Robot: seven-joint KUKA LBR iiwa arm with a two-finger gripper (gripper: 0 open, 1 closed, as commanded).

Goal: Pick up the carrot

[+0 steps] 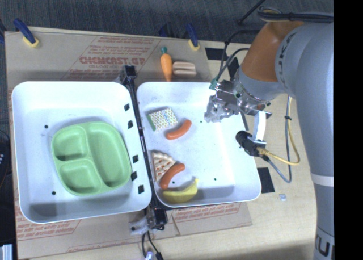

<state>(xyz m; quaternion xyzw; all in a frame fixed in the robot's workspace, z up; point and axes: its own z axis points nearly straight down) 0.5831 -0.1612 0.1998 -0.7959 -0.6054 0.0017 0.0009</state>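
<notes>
Hovering gripper [217, 111] over right bin [227, 162], can't tell its grip | carrot [165, 66] outside bin beside hot dog [184, 69]

The carrot [165, 66] is orange with a green top, lying on tan cardboard [113, 54] printed with red lettering, beside a pink and beige hot dog [184, 69]. Both bins [34, 100] are white; the left one carries a pale green divided plate [89, 157], the right one two orange-red sausages [177, 130], a yellow banana [181, 192], a tan waffle [160, 164] and a sponge [163, 118] speckled yellow, green and blue. The arm [306, 66] is grey with an orange band [266, 54], yellow cable [283, 159] and blue clamps [25, 30] nearby
</notes>
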